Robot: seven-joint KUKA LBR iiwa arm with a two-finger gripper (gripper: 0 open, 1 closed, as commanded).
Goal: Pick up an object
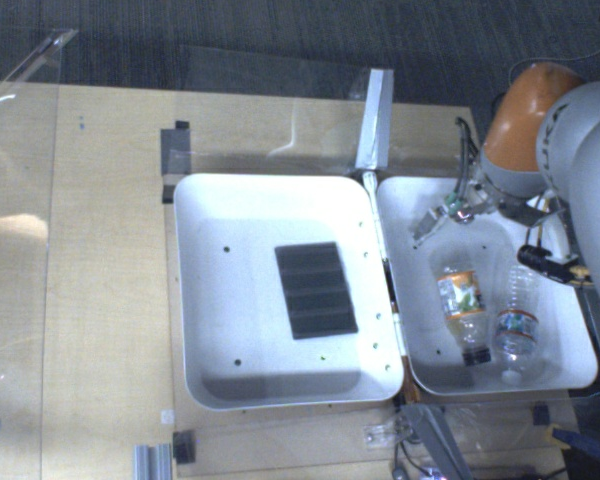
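In the right bin lie two plastic bottles. One has an orange and green label and a dark cap pointing toward the front. The other is clear with a blue and red label, just to its right. A black ribbed rectangular pad lies flat in the middle of the left bin. My gripper hangs over the back left part of the right bin, behind the bottles and apart from them. Nothing shows in it.
The grey arm with its orange band comes in over the back right corner of the right bin. A metal post stands behind the gap between the bins. Cables and brackets sit at the front edge.
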